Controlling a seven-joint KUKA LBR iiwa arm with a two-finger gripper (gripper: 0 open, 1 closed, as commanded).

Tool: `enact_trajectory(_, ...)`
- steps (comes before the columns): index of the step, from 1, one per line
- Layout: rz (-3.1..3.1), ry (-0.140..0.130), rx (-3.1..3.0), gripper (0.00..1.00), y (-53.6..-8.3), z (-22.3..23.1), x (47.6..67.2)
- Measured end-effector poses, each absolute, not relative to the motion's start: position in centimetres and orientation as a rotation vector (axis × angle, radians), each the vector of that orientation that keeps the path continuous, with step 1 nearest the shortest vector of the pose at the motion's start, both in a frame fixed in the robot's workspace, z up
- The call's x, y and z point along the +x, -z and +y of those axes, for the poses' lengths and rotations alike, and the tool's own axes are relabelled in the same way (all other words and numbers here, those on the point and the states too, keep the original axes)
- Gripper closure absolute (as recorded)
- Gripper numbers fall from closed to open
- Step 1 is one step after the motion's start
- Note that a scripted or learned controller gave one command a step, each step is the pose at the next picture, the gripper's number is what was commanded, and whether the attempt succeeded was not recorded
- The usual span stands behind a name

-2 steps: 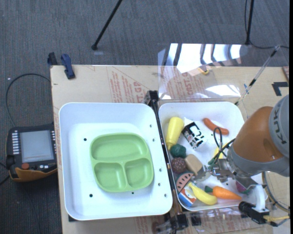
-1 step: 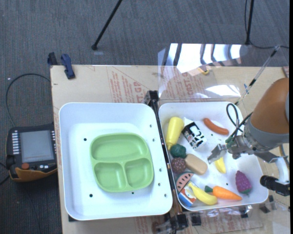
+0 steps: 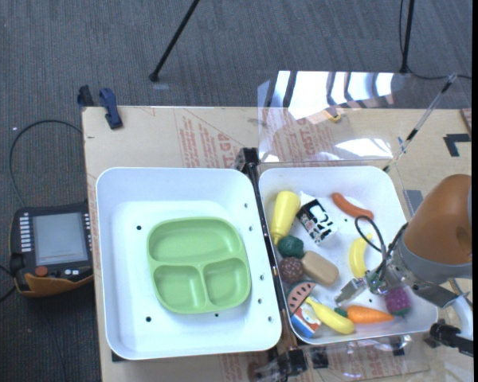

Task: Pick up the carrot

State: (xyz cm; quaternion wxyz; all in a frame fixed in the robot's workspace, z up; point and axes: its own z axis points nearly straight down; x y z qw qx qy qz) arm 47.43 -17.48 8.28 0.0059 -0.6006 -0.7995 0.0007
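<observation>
Whether the pincer (image 3: 358,287) is wide or narrow cannot be told. One carrot (image 3: 369,315) lies just below it; two bananas (image 3: 358,255) (image 3: 332,317) flank it above and lower-left.

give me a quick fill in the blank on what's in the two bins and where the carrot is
1. The green divided plate lies in the ___ bin.
2. The carrot lies near the right bin's ___ edge, beside a purple bunch of grapes.
3. The divided plate has ___ compartments.
4. The gripper hangs over the ___ bin.

Missing words: left; front; three; right
</observation>
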Motion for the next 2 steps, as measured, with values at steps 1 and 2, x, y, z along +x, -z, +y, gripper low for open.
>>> enact_trajectory(1, -2.490, -0.001, -1.891, 1.00, -9.0, -17.6, 47.4)
enact_trajectory(2, -2.424, 0.000, -1.984, 1.00, -8.4, -11.9, 51.7)
